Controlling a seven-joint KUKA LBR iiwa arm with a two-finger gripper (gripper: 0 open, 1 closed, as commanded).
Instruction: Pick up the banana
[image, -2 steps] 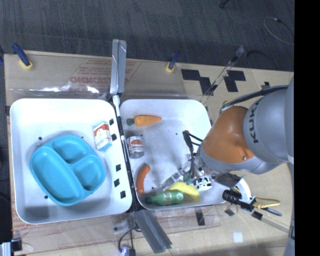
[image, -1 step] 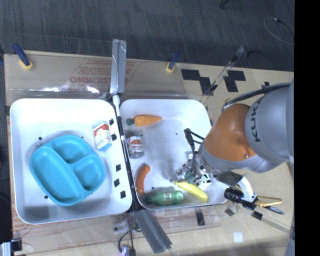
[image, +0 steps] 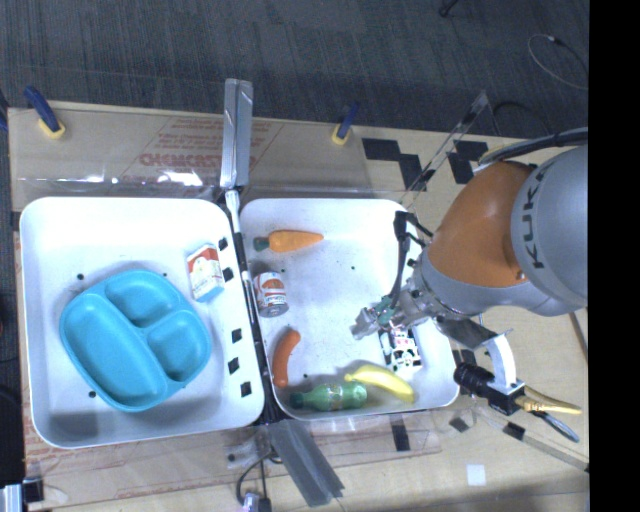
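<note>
The banana (image: 382, 381) is lying near the lower right corner of the right bin (image: 330, 212). It is touching the green bottle (image: 328, 397) on its left. It is not being held by anything. The jaws (image: 385, 318) are hanging just above it in the picture, near a small printed card (image: 403, 350). Nothing is seen between them, but how wide they are cannot be told. A sausage (image: 284, 356), a can (image: 271, 293) and a carrot (image: 293, 241) are also lying in this bin. A blue tray (image: 135, 336) is sitting in the left bin (image: 60, 215). The picking up is judged not yet done: the banana is still to be reached, gripped and lifted.
</note>
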